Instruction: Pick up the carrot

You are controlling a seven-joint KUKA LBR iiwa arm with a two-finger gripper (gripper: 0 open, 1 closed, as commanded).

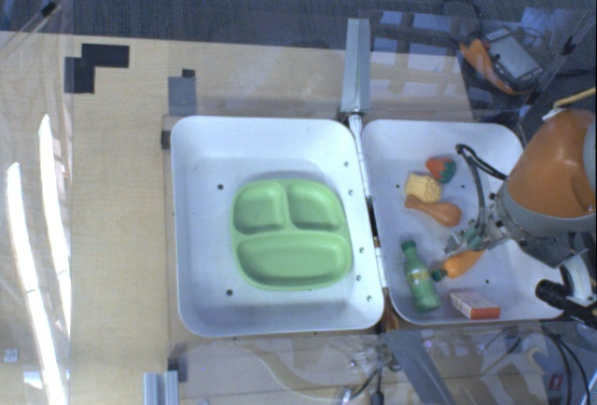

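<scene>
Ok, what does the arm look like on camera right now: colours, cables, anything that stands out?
The arm enters from the right: a rounded orange band above a grey wrist section. Thin dark cables loop along it toward the gripper, which is small, dark and metallic. No markings are legible.

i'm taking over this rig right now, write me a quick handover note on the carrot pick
Claw: down in the right bin, right at the orange end of the carrot; whether it has closed on it cannot be told from this view.
Carrot: lying flat on the bin floor, green top toward the green bottle, the red box just below it.
Left bin: holds the green divided plate.
Done: arm has reached the carrot.
Left: confirm the grasp, then lift the carrot off the floor of the bin.
</scene>
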